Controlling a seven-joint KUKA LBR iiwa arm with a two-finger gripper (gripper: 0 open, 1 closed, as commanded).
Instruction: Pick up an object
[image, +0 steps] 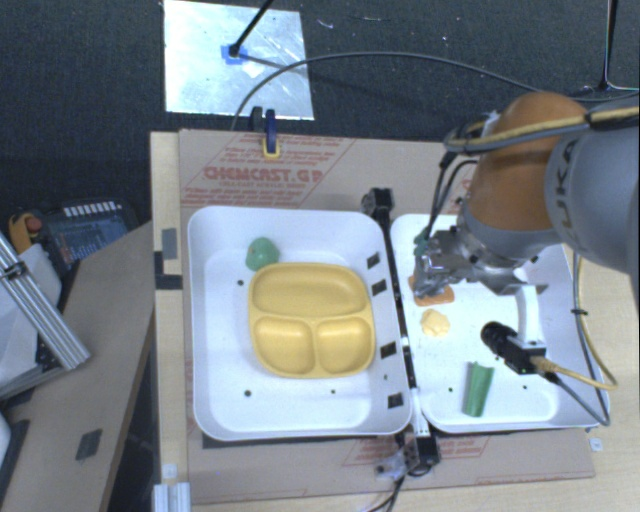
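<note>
In the right bin (560, 405) we see a small orange piece (436, 296) near its left wall, a pale yellow lump (435, 322) just below it, and a green stick (478, 389) lying slanted near the front edge.

The arm (560, 190) runs off the frame's right edge and covers the upper part of the right bin (520, 410). An orange piece (436, 296) lies half hidden under the gripper (432, 268). The grey box (85, 235) at left is too blurred to identify.
</note>
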